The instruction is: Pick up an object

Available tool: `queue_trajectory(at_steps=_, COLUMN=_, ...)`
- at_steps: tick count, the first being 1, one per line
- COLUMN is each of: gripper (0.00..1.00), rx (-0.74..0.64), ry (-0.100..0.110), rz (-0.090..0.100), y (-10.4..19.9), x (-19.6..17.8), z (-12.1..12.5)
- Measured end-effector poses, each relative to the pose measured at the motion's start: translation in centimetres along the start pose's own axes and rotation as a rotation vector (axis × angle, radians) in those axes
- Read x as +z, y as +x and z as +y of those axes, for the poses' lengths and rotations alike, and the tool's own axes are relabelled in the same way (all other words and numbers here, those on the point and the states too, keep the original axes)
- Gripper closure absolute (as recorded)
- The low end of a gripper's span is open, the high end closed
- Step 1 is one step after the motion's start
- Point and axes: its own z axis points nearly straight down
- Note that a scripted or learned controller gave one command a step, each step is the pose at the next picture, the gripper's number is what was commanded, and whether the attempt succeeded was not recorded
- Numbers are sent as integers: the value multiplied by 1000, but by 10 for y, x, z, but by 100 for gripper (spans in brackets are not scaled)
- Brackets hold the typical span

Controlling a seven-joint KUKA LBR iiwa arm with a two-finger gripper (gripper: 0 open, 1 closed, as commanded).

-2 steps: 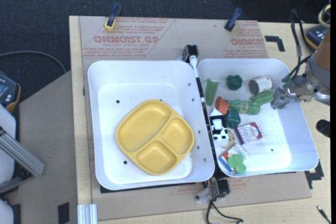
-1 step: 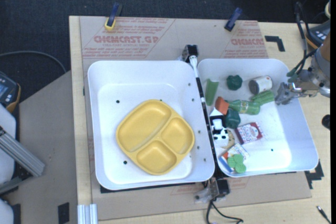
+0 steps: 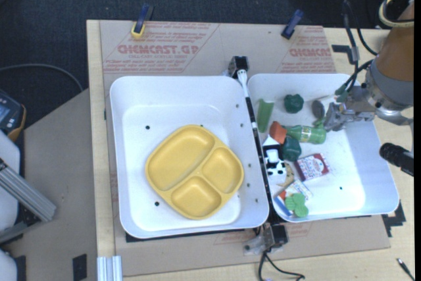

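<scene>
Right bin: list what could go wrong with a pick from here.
The small objects lie crowded in the right bin, so closing on the green bottle may also catch the orange piece. The gripper hangs near the bottle's end, so an off-centre grasp might slip.

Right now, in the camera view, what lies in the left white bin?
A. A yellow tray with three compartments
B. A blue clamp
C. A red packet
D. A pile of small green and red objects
A: the yellow tray with three compartments rests in the left bin, while the small green and red objects lie in the right bin.
</scene>
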Motion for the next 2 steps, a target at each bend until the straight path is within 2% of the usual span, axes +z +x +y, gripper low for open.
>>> queue_trajectory(at_steps=1, gripper=100, rx=-1, ry=1, rz=0, y=55, x=10, z=17)
queue_trajectory(at_steps=2, gripper=100, rx=-1, ry=-6, rz=-1, y=106, x=-5, z=35)
